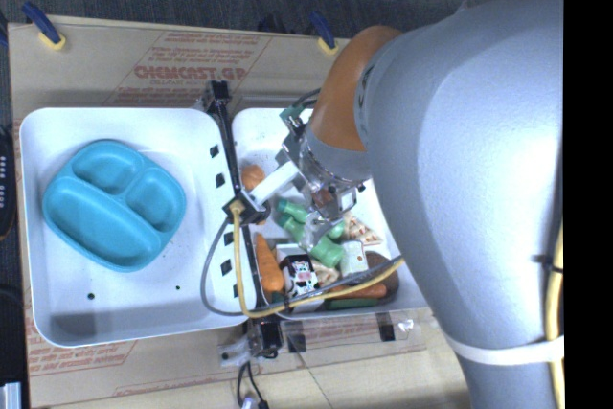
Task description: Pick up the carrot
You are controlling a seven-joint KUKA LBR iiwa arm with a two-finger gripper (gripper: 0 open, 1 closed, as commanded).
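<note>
Right now I see the two-finger gripper [324, 209] over the right white bin [251, 131], jaw state unclear; long orange carrot [269, 264] lies nearby.

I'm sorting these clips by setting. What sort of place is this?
Most likely a robot lab bench, not a kitchen. Two white bins sit on cardboard held by blue clamps, a grey arm reaches over toy food, including a carrot, and cables trail across.

red print on the cardboard sheet [192, 72] reads roughly "chemcast gp"; smaller lines illegible.
</note>
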